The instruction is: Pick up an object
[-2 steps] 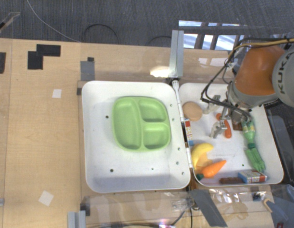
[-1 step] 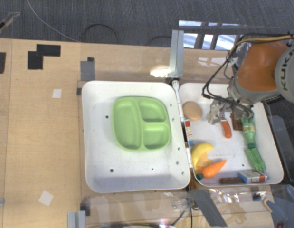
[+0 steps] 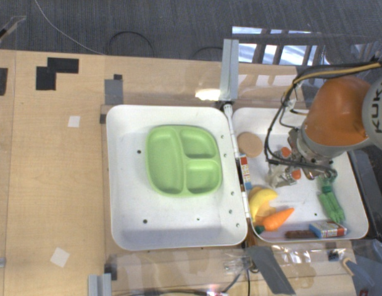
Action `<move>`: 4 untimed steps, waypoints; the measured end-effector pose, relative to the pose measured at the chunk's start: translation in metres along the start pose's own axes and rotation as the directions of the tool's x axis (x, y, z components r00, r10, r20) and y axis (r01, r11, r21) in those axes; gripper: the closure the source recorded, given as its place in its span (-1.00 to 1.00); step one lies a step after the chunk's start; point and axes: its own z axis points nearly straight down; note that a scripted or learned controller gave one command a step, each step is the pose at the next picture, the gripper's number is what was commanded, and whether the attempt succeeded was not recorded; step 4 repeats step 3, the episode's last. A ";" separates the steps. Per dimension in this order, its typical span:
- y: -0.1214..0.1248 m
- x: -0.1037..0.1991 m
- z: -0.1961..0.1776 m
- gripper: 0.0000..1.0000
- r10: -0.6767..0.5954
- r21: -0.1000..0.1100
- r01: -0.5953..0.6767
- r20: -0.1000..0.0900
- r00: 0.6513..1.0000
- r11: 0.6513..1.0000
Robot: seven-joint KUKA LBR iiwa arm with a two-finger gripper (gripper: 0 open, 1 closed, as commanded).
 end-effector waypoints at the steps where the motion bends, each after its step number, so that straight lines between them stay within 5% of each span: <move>1: -0.013 -0.016 -0.182 1.00 0.178 0.006 -0.178 0.016 0.984 0.984; 2: 0.006 0.050 -0.056 1.00 0.028 -0.004 -0.028 -0.009 1.000 1.000; 3: 0.004 0.033 -0.135 1.00 -0.083 0.005 0.083 0.007 0.997 0.997; 4: 0.004 0.033 -0.135 1.00 -0.083 0.005 0.083 0.007 0.997 0.997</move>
